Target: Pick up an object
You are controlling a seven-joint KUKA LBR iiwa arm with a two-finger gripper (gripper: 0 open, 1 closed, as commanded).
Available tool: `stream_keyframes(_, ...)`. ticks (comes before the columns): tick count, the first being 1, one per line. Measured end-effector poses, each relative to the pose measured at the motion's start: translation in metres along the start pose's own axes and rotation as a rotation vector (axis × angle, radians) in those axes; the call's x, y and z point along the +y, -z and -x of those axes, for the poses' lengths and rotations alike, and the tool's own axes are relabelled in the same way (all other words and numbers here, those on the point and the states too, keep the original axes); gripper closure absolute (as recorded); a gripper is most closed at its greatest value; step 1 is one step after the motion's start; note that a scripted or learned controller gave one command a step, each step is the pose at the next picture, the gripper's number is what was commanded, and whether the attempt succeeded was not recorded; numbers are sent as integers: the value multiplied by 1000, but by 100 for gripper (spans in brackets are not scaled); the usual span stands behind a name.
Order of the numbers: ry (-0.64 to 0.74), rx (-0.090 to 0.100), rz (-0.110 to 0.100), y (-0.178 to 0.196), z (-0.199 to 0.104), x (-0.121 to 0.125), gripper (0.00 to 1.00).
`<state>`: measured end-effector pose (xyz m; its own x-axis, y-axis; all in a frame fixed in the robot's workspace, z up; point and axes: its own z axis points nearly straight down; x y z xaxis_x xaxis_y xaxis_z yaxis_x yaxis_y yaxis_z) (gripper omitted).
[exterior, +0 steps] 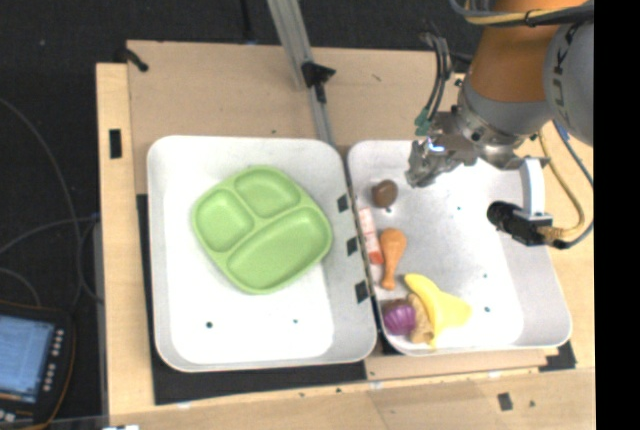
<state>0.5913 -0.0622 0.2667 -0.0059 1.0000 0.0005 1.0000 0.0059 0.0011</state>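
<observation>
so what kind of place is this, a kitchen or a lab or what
Most likely a robotics lab test bench, not a kitchen. A grey and orange robot arm reaches over two white bins on a plywood bench, the food in the right bin, such as the banana, looks like plastic toys, and loose cables trail over the dark floor.

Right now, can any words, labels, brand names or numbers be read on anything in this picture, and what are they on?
None can be read.
Small glowing screen at the lower left corner: something is displayed, too small and blurred to read.
Slim white and orange tube-shaped item in the right-hand shallow white bin: possibly a label, unreadable.
Green three-compartment plastic plate: no markings visible.
</observation>
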Motion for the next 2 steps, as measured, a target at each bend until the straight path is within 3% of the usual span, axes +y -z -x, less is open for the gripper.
stream_keyframes(1, 0, 0, -1, -13, -44, -3, 100)
stream_keyframes(2, 1, 1, -2, -17, -95, -24, 100)
